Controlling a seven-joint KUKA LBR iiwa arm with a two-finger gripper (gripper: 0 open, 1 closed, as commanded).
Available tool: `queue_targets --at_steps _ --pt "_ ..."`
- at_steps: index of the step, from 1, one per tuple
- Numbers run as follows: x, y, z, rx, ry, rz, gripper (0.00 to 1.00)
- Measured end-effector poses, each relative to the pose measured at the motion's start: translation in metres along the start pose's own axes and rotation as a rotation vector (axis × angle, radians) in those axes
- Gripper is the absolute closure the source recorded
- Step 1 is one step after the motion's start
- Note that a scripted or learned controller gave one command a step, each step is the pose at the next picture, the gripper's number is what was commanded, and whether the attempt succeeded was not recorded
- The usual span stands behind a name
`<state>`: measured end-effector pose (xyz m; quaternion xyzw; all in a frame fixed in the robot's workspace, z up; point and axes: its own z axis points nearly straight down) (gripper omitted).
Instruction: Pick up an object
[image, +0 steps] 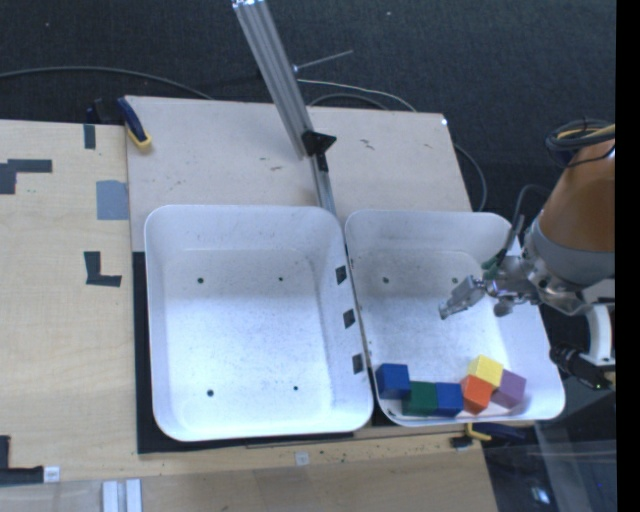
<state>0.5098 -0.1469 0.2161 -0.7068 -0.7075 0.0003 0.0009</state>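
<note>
Several small blocks lie along the near edge of the right bin (425, 216): a blue block (393, 378), a green block (422, 398), a second blue block (448, 399), an orange block (477, 393), a yellow block (487, 369) and a purple block (511, 388). My gripper (472, 306) hangs over the right half of that bin, above and behind the blocks and apart from them. It is open, with nothing between its fingers. The grey wrist and orange band come in from the right.
The left bin (240, 213) stands beside the right one, their rims touching. A slanted metal pole (285, 85) with a black clamp rises behind the bins. A blue and yellow tool (133, 122) lies at the far left of the board. Cables run behind.
</note>
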Motion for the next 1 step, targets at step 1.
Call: queue_targets --at_steps 1 --pt "-0.0485 0.0515 0.1275 0.001 -0.003 0.001 0.00"
